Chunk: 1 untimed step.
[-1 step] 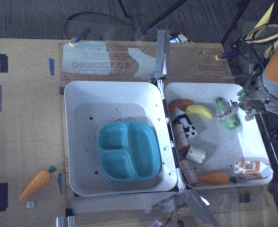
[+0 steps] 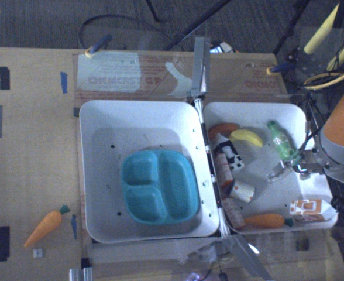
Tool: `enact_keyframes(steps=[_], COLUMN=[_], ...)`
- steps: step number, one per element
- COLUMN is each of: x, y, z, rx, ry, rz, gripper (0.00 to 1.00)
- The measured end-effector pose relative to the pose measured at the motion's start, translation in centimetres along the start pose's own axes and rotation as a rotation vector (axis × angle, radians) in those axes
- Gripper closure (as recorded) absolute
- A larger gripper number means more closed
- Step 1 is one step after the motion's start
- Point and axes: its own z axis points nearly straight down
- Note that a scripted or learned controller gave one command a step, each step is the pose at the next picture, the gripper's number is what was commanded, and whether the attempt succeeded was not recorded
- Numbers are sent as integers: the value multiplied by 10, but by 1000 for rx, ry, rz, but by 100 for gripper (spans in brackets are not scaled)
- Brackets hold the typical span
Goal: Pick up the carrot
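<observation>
An orange carrot with a green top lies along the front wall of the right bin, its tip pointing left. A second carrot lies on the wooden bench, outside the left bin at the front left. My gripper hangs over the right half of the right bin, just below a green bottle and well behind the bin's carrot. Nothing shows in its grasp. The arm's orange band sits at the right edge.
The left bin holds a blue divided tray. The right bin also holds a yellow banana, a brown sausage, a black-and-white carton, a small cup and an orange-and-white box.
</observation>
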Motion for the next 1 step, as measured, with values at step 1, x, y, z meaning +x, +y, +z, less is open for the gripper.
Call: enact_keyframes(steps=[1], x=[13], y=[7], z=[13], rx=[0], ry=[0], rz=[184], gripper=[0])
